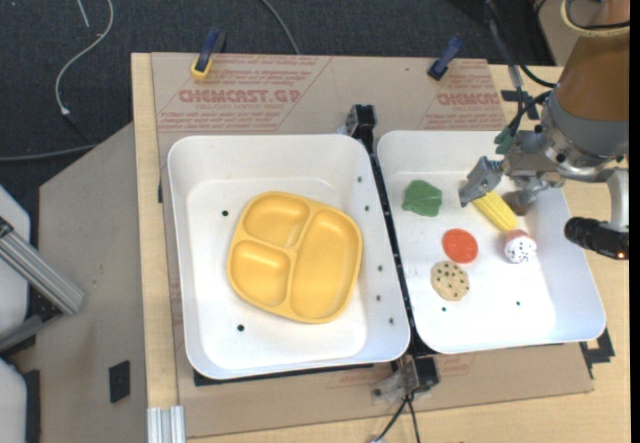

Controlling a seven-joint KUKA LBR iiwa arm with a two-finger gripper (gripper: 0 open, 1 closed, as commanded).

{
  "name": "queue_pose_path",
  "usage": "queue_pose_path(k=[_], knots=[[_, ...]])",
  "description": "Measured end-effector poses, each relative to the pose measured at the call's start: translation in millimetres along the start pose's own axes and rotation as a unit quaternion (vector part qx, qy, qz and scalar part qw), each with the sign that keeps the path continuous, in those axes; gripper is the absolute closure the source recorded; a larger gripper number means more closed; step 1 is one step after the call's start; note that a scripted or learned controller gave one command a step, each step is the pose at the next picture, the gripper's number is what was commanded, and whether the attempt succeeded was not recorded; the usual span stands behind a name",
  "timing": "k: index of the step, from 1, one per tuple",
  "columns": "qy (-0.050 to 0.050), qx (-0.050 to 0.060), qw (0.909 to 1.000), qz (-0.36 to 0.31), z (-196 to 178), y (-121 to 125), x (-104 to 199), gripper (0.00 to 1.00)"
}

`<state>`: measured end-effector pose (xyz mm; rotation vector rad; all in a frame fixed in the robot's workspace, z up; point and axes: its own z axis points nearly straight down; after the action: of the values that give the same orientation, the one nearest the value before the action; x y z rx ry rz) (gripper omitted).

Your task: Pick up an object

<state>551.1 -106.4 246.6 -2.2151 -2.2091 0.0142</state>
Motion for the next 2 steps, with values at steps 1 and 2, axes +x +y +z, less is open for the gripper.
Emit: queue_pose_path(k=[1,2], knots=[[-0.001,-0.007,1.0000,-0.002,-7,2,0,0.00],[0.000,-0.004,1.0000,-0.001,55,2,2,0.00]])
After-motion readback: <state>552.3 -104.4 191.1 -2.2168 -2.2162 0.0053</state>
